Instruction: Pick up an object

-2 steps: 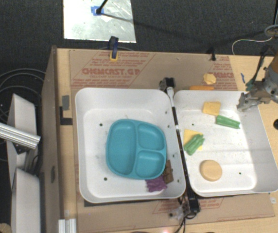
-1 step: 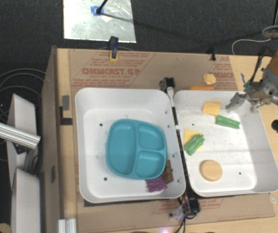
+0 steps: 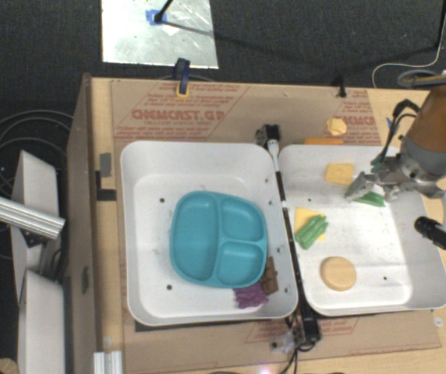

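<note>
**Jaws poised over a green piece in the right bin**

Reading "CHEMCAST" in red print across the brown protective sheet [image 3: 178, 114] covering the desk [image 3: 83, 209], with a second, partly hidden run of the same red lettering near the upper right – too cut off to read in full.

Reaching in from the right: the grey arm [image 3: 441, 142], orange band above the wrist, bending down and leftward into the right bin [image 3: 426, 283]. Hovering low with the gripper [image 3: 369, 189] – metal fingers [image 3: 357, 187] spreading apart in a moderate gap, touching or just above a small dark-green piece [image 3: 373, 200]; not possible to tell whether anything is actually clamped between them.

Lying elsewhere in the right bin: a yellow block [image 3: 339, 172] just up-left of the jaws, a yellow wedge [image 3: 304, 216] touching a light-green ridged piece [image 3: 311, 230] near the divider, and a tan round disc [image 3: 338, 273] toward the front.

Sitting in the left bin [image 3: 145, 178]: a teal divided plate [image 3: 218, 238], with a purple item [image 3: 248, 295] and a brown item [image 3: 270, 277] tucked at its front-right edge.
</note>
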Controlling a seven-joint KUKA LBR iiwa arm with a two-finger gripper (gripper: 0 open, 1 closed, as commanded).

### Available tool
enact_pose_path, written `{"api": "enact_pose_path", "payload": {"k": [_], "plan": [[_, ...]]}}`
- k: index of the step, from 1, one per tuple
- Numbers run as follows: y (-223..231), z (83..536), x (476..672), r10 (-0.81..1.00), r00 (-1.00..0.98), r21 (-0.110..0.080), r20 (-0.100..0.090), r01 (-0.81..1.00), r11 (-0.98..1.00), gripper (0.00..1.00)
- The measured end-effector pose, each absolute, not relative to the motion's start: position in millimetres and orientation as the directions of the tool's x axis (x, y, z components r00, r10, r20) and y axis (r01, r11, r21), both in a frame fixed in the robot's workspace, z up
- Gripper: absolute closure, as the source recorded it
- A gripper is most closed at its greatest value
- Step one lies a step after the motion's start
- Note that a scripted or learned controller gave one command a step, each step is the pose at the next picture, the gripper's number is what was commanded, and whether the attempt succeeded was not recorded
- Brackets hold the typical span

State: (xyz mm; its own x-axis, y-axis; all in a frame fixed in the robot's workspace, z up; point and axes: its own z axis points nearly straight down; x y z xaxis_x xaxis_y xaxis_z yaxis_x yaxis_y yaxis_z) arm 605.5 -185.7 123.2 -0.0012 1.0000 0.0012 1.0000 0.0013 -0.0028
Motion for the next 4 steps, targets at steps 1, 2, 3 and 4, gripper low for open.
{"api": "enact_pose_path", "payload": {"k": [1,2,3,4], "plan": [[-203,83,653.3,1.000,-0.005,0.004,-0.001,1.000,0.005,0.00],[-148,107,624.1,1.000,-0.007,0.002,0.001,1.000,0.007,0.00],[-155,112,632.0,1.000,-0.005,0.004,0.000,1.000,0.005,0.00],[-152,136,608.0,1.000,-0.001,0.002,0.000,1.000,0.001,0.00]]}}
